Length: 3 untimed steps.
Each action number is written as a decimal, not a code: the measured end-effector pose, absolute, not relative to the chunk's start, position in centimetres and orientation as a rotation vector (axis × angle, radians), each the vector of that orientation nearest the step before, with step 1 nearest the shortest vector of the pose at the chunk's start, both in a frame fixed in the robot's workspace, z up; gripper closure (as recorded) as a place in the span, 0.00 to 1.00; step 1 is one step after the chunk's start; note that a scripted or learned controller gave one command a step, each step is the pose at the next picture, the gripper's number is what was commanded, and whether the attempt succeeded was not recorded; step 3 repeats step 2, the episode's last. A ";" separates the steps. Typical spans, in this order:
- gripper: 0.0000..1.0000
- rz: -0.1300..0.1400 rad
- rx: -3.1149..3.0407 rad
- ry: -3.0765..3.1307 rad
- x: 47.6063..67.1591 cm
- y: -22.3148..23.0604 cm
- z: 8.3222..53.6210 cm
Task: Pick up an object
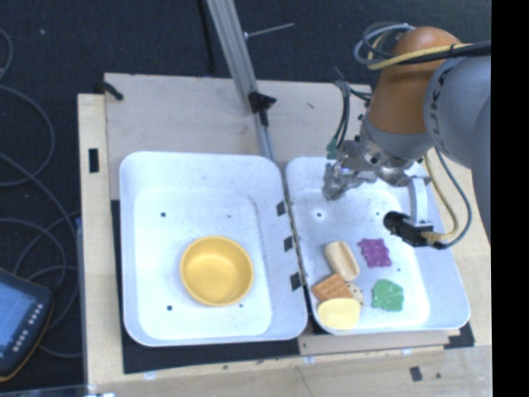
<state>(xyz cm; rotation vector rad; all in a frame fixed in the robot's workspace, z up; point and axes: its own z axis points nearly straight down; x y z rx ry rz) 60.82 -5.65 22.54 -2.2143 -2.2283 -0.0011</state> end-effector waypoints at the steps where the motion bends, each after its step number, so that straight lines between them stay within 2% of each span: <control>1: 1.00 -0.004 -2.211 -2.230 59.7 -0.3 23.9; 2: 1.00 -0.001 -2.211 -2.229 59.3 5.1 23.3; 3: 1.00 -0.001 -2.211 -2.229 59.3 5.1 23.3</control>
